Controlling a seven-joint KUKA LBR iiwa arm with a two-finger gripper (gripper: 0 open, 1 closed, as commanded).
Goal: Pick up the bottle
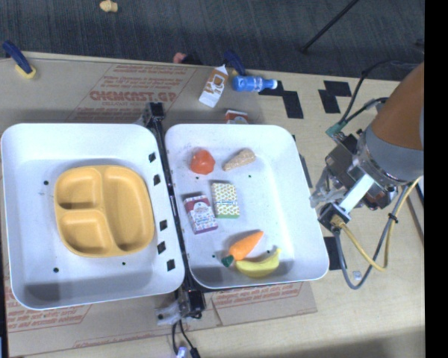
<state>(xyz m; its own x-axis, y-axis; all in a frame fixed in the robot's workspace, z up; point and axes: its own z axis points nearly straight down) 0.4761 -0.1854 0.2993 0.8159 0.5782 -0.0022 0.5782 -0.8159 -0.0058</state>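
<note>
A dark grey carpet floor (pixel 209 13) lies at the far side, with a small yellow scrap (pixel 108 6) on it at far left. The near bench top (pixel 373 304) is pale tan wood under even light.

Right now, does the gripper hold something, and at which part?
Nothing is held. The gripper is outside the right bin, beside its right edge, with no item between its fingers. The bottle lies on the bench behind the bins.

Red print, seemingly "CHEMCAST GP", on the cardboard sheet (pixel 134 88) under the bins.
</note>
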